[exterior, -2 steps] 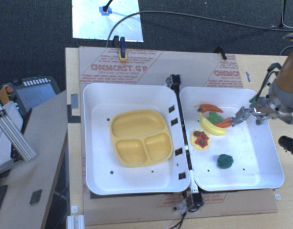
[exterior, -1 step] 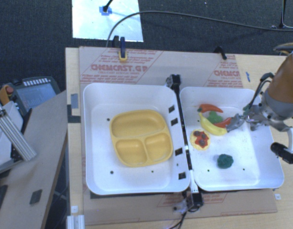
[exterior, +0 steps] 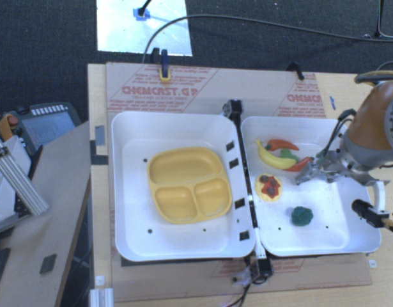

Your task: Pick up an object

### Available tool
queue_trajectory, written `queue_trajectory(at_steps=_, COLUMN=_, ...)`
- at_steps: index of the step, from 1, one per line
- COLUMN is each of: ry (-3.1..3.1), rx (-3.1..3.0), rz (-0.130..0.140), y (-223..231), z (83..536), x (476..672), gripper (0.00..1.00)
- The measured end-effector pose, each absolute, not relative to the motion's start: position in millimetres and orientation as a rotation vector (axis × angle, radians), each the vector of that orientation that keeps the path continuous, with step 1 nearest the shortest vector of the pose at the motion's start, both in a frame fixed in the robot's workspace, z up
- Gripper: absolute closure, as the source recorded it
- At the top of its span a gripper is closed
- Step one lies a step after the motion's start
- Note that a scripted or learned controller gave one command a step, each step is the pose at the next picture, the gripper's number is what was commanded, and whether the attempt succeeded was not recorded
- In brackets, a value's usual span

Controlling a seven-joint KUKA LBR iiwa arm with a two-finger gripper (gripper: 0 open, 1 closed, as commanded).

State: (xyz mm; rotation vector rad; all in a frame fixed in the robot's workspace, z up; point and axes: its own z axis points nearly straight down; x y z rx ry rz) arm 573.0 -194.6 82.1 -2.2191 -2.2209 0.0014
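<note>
End effector (exterior: 303, 173) over right bin (exterior: 359, 238), near banana (exterior: 276, 159)

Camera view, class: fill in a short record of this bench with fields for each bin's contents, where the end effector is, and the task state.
Left bin: yellow divided tray
Right bin: banana, red chilli, small pizza, green broccoli
End effector: low in the right bin, beside the banana, right of the small pizza
Red item by the end effector: too unclear to name
Task state: no grasp can be confirmed
</note>
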Motion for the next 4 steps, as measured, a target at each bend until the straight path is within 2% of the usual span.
queue_trajectory(at_steps=1, ry=-2.225, rx=-2.224, rz=-0.003, y=-195.2, z=95.6, x=574.9, gripper=1.00)
queue_trajectory(at_steps=4, ry=-2.232, rx=-2.220, rz=-0.005, y=-200.0, z=248.5, x=581.8, gripper=1.00)
